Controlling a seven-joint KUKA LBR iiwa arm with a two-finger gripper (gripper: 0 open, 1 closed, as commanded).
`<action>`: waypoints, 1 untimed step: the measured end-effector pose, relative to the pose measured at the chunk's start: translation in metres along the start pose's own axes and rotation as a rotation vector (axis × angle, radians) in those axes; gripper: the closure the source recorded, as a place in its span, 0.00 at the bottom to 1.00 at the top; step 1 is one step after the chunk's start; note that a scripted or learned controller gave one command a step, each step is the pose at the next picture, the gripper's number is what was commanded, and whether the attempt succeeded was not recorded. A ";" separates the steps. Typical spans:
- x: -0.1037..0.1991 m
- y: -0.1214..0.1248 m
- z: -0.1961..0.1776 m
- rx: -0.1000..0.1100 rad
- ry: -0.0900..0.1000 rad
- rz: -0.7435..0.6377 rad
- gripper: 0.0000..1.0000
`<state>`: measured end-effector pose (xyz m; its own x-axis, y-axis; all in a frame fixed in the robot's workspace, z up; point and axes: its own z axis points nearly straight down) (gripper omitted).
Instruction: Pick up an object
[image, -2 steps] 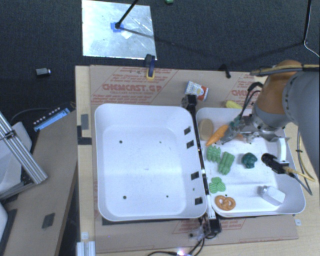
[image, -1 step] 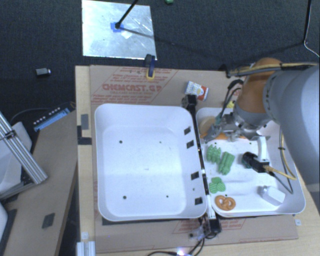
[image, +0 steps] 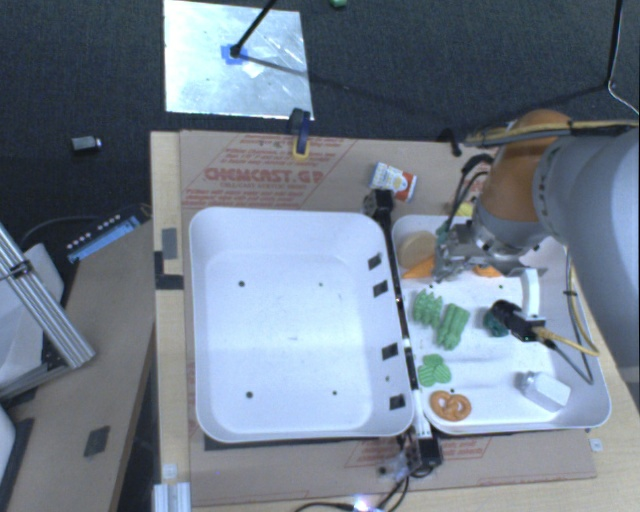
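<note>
1. My hand (image: 455, 258) hung low over the far end of the right bin (image: 492, 375). Whether it was clenched or released, I could not tell.
2. The orange piece (image: 422, 268) lay just beside the hand, near the wall shared with the other bin. It was bright orange, flat and tapering, and partly hidden under the hand.
3. A cream disc (image: 417, 247) sat against it.
4. The green ridged pieces (image: 443, 318) lay nearer the camera, apart.

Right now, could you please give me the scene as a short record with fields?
bins: left bin, right bin, side by side
gripper: over right bin's far part, beside orange piece
middle of right bin: green toy
near edge of right bin: pretzel, white block
held: cannot tell
</note>
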<state>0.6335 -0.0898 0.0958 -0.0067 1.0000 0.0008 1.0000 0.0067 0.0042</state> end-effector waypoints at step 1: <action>-0.048 0.039 -0.206 -0.019 -0.008 0.003 1.00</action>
<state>0.6719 -0.1376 0.3015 -0.0034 1.0000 -0.0069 0.9997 0.0036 0.0230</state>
